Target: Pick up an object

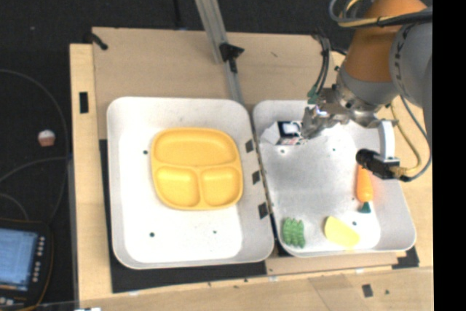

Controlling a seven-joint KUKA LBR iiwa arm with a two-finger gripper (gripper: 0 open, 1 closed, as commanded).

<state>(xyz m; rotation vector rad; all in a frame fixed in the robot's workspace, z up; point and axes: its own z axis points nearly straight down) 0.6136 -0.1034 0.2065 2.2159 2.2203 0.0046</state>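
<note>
Camera view. Desk (175,58) carries two shallow white bins side by side, their inner walls touching at mid-frame.

Left bin (131,229): one yellow three-compartment plate (196,167) lies flat, near the centre, slightly toward the far side. Bare floor all round it, widest along the near wall.

Right bin (389,233): grey arm (378,54) with orange band enters from the right; the tool (312,120) sits low over the far-left corner, close to the far wall and the divider. Tool state: cannot tell, tips too small and blurred. Just beside the tool, a small dark-and-white object (289,130) lies against that corner; type unclear.

Candidate objects: orange carrot-like toy (364,186) along the right wall, with a black part of the arm (371,160) just beside its far end; yellow lemon-like piece (341,231) and green ridged piece (293,231) near the near wall, apart from each other. Centre of this bin floor is open.

A metal pole (207,4) slants across the desk's far edge, ending by the divider.
</note>
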